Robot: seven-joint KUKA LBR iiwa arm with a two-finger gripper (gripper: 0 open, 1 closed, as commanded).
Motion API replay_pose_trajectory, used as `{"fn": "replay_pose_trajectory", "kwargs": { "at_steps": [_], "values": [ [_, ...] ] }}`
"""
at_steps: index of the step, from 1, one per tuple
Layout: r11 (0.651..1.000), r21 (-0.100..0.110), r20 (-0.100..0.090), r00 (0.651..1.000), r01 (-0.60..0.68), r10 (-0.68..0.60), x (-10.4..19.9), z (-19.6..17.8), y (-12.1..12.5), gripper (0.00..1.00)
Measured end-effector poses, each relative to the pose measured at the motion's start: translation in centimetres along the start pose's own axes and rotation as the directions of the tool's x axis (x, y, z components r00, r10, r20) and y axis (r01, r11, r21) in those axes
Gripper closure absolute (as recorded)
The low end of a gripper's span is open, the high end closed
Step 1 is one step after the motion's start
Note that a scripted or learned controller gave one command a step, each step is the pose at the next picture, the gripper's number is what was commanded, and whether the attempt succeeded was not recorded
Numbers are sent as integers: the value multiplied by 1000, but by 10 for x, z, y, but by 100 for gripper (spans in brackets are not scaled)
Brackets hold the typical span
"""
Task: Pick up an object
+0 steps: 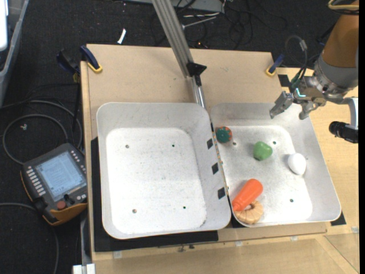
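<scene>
The right bin (pixel 319 204) holds a small red-and-teal ball (pixel 223 134) near its left wall, a green lump (pixel 262 150) in the middle, a white egg-shaped object (pixel 296 163) to the right, and an orange carrot-like piece (pixel 248 193) lying on a tan ring (pixel 251 213) at the front left. My gripper (pixel 292 108) hangs above the bin's far right edge, fingers spread and open, with nothing between them. It is well above and behind the green lump and the white object.
The left bin (pixel 114 119) sits beside the right one. A metal pole (pixel 174 30) slants from the top down to the seam between the bins. Yellow-tipped clamps (pixel 91 60) grip the bench's far corners. A teach pendant (pixel 56 178) lies on the floor at left.
</scene>
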State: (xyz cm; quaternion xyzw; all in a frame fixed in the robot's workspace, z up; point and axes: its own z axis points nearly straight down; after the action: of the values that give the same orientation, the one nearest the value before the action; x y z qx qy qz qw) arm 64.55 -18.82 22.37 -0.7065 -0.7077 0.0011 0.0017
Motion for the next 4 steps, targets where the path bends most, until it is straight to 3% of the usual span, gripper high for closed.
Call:
{"fn": "replay_pose_trajectory", "kwargs": {
  "at_steps": [1, 2, 4],
  "values": [
    [1000, -2, 1, 1000, 1, -1, 0, -2, 0, 0],
    [1000, 2, 0, 1000, 0, 0, 9, 55, -6, 0],
    [1000, -1, 1, 1000, -1, 1, 6, 130, -7, 0]
  ]
}}
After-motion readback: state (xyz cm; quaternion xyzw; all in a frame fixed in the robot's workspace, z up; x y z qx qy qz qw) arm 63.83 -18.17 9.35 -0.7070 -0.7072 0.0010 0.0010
